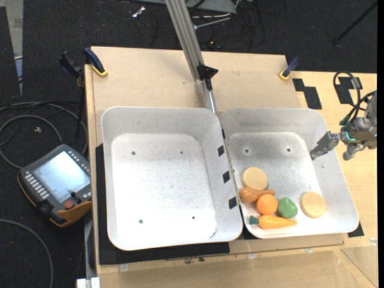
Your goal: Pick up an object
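The right bin [282, 134] holds several toy foods near its front. A cream disc [254, 177] lies beside a brown piece [248, 194], an orange ball [267, 204] and a green piece [288, 207]. A carrot [277, 222] rests against the front wall, and a tan round piece [313, 204] sits to the right. My gripper [336, 148] hangs over the bin's right rim, behind and to the right of the foods. Its two fingers are spread open, with nothing between them.
The left bin [114, 161] stands beside the right one. A metal pole [187, 35] slants down to the seam between the bins. Yellow clamps [96, 63] sit at the bench's back corners. A teach pendant [57, 185] lies on the floor at left.
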Robot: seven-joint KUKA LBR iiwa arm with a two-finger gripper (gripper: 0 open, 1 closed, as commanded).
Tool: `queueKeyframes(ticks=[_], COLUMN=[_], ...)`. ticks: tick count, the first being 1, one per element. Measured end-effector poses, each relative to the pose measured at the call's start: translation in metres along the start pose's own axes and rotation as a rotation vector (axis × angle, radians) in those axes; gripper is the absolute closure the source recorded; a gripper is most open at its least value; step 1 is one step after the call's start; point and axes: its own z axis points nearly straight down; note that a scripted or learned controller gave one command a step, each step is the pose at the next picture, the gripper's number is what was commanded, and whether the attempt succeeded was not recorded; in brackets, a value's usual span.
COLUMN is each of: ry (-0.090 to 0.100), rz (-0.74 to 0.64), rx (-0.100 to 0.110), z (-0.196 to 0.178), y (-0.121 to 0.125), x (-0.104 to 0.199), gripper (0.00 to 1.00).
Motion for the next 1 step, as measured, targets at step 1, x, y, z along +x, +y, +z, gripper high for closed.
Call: queueKeyframes(ticks=[1], ry=[-0.001], rz=[0.0], rx=[-0.004], z=[-0.0025], y=[0.0009], x=[0.0003], gripper=[0.0])
